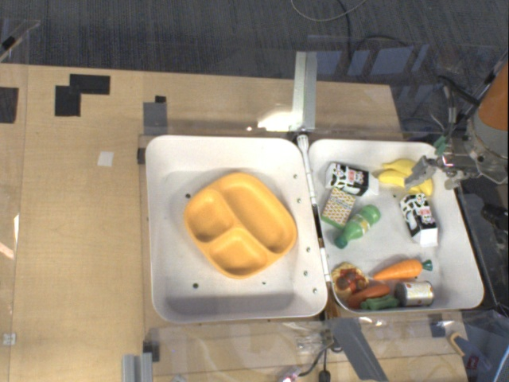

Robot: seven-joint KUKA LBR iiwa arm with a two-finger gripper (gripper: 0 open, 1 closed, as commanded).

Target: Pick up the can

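The can (414,294) lies on its side at the near edge of the right bin (469,289) — a short metal cylinder with a dark band, its silvery end facing right. It sits well apart from the gripper (423,171), which hangs over the bin's far right corner, above the yellow banana (400,173); whether its fingers are spread or closed cannot be told from this angle, and nothing is seen between them.

Just behind the can lies an orange carrot (398,271), smooth and tapered, with a green stub at its right end. To the can's left are a red-and-green pepper-like piece (371,297) and a round patterned item (348,278). Further back rest a green plastic bottle (356,224), a checked yellow packet (339,206) and two black-and-white cow-print cartons (347,178) (418,215).

The left bin (171,285) holds a glossy yellow-orange divided plate (238,224) — rounded corners, three compartments.
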